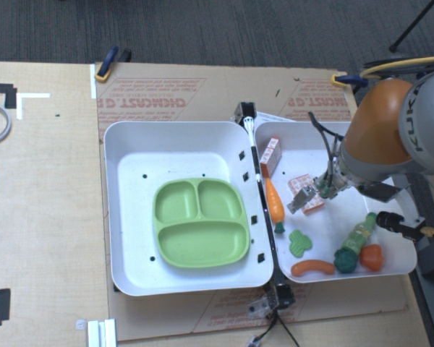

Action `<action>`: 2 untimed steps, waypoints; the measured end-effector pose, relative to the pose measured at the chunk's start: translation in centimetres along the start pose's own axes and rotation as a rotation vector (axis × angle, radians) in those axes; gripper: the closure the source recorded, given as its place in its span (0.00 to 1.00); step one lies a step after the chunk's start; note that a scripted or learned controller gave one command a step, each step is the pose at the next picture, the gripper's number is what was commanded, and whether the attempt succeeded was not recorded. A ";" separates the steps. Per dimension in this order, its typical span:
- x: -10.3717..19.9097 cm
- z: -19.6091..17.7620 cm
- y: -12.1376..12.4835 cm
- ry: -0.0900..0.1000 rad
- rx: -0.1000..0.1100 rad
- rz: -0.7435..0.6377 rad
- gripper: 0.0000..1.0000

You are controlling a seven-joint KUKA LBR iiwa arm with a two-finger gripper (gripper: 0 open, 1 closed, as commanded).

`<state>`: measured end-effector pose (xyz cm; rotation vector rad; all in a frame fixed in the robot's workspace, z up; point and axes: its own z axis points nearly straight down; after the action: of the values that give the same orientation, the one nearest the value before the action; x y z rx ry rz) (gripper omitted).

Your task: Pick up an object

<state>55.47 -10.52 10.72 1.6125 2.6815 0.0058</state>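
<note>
Cardboard covered the desk; gripper hovered in the right bin over a small box, finger state unclear.

Both white bins look like smooth, slightly glossy plastic. The green divided plate is matt plastic. Beneath the bins lies brown printed cardboard, dull and flat, on a pale wood-look desk. The arm's orange band shines smoothly.
</note>
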 end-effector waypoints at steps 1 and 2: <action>-0.1 -1.0 0.1 -0.002 -0.002 0.003 1.00; -0.1 -1.0 0.1 -0.001 -0.001 0.003 0.00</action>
<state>55.54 -10.55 11.70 1.6149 2.6779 0.0065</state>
